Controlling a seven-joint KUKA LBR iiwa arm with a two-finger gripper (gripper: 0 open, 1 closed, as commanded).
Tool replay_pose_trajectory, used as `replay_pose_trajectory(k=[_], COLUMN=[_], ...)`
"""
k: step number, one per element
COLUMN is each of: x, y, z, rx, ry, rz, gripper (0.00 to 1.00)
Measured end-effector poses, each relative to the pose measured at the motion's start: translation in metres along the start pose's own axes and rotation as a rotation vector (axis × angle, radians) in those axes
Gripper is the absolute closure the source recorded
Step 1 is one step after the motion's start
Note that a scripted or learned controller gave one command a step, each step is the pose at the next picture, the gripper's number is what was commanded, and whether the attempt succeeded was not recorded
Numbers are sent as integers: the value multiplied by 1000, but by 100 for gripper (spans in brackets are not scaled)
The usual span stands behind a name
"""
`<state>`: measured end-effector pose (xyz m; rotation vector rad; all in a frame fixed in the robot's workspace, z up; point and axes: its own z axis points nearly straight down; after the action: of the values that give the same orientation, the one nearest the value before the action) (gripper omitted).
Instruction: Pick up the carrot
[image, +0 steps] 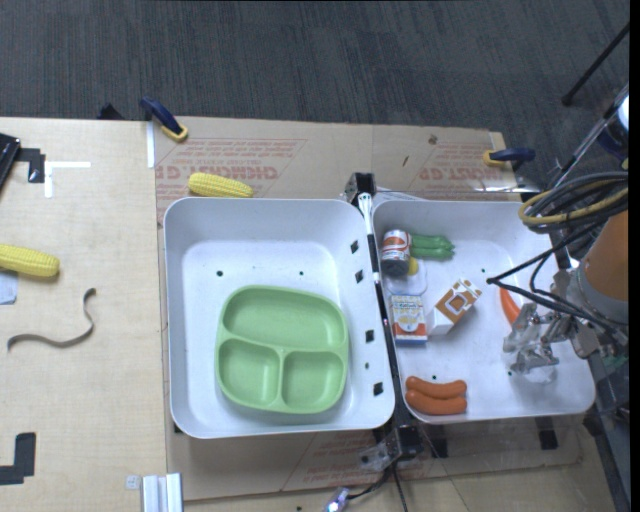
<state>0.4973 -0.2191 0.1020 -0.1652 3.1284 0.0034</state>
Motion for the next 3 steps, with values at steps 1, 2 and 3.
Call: replay_pose_trajectory(k=[1, 2, 3], x=[0, -37, 15], y=[-2, -6, 38], z=[-1, -10, 10], rx=[4, 4, 3], ry=[-2, 2, 7], rz=[0, 328, 478], gripper=[0, 0, 0])
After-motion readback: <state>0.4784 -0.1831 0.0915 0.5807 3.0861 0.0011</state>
